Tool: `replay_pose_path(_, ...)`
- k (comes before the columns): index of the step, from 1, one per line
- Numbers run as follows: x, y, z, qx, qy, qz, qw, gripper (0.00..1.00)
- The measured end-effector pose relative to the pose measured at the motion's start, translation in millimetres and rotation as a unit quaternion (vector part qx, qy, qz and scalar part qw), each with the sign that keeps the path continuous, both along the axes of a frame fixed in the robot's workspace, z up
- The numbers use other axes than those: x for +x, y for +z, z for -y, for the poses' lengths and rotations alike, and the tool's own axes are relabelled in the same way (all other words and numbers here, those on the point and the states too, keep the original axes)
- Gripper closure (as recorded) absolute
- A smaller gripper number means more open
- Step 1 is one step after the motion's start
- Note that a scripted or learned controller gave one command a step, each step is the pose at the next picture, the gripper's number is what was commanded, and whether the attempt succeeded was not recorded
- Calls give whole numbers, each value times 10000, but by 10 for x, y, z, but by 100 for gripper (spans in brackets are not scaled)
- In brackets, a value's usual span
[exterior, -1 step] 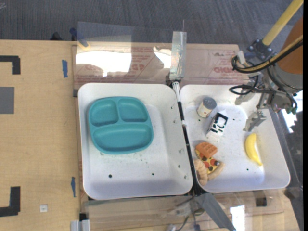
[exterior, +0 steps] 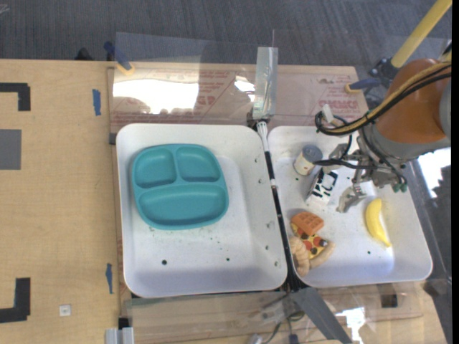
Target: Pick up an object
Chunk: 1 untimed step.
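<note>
end effector (exterior: 349,198) beside banana (exterior: 377,222), right bin (exterior: 412,264)

Right bin (exterior: 401,267) crowded: banana (exterior: 377,221), pizza toy (exterior: 311,239); front-right corner free.

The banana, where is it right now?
The banana lies in the right bin, near its right side, just below the gripper and right of the pizza slice.

The arm (exterior: 419,110) is cut off by the right edge.
</note>
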<state>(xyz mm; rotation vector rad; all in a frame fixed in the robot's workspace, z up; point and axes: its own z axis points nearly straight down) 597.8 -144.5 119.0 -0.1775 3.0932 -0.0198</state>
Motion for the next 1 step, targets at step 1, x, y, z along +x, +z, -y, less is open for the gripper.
replay_pose_path(1,-168,-83,-263,109,-2446,145,9695,0)
